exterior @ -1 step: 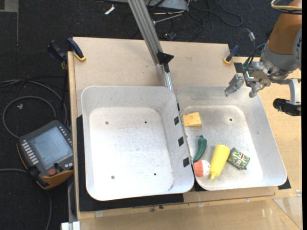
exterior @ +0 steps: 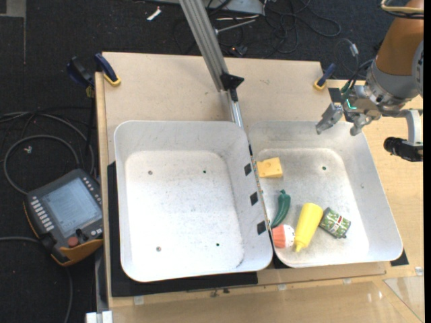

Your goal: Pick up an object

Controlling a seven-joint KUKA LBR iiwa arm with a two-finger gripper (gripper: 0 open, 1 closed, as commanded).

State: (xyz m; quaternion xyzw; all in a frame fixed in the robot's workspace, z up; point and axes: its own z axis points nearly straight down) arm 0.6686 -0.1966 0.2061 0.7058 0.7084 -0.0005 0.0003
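The right bin (exterior: 377,200) holds a yellow cheese wedge (exterior: 270,168), a green pepper (exterior: 281,207), a yellow bottle (exterior: 307,225), a small red and white object (exterior: 283,235) and a green can (exterior: 335,223). My gripper (exterior: 341,123) hangs above the far right corner of that bin, well away from these objects. Its two fingers are spread apart with nothing between them.
The left bin (exterior: 128,180) sits beside the right one. A slanted metal pole (exterior: 205,36) reaches down to the bins' shared far edge. Blue and yellow clamps (exterior: 106,69) grip the bench's far corners. A teach pendant (exterior: 64,210) lies on the floor at left.
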